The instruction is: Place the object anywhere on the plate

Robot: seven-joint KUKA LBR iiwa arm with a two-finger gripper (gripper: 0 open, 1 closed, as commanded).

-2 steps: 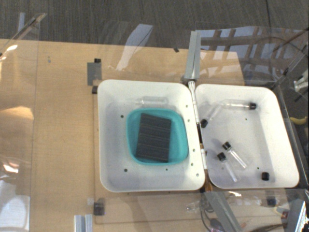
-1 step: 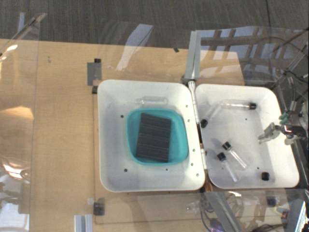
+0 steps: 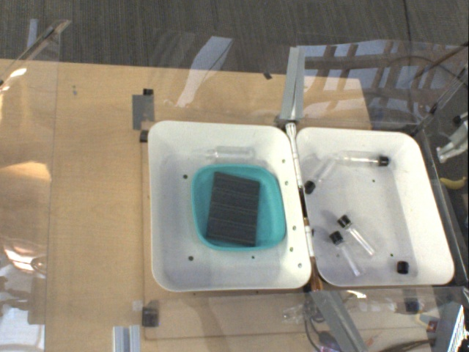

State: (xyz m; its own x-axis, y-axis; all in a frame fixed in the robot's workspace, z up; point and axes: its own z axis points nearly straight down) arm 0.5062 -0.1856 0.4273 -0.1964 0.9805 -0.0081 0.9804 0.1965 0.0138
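A dark grey ribbed rectangular block (image 3: pixel 234 209) lies flat in the middle of a teal square plate (image 3: pixel 274 196). The plate rests on the floor of the left white bin (image 3: pixel 167 218). The block sits fully within the plate's rim, its long side running roughly front to back.
A clear tube (image 3: pixel 231 153) lies in the left bin behind the plate. The right bin (image 3: pixel 425 218) holds several clear tubes with black caps (image 3: pixel 355 236), one long tube (image 3: pixel 363 160) near its back, and a loose black cap (image 3: pixel 401 268). Cables and metal framing stand at the right.
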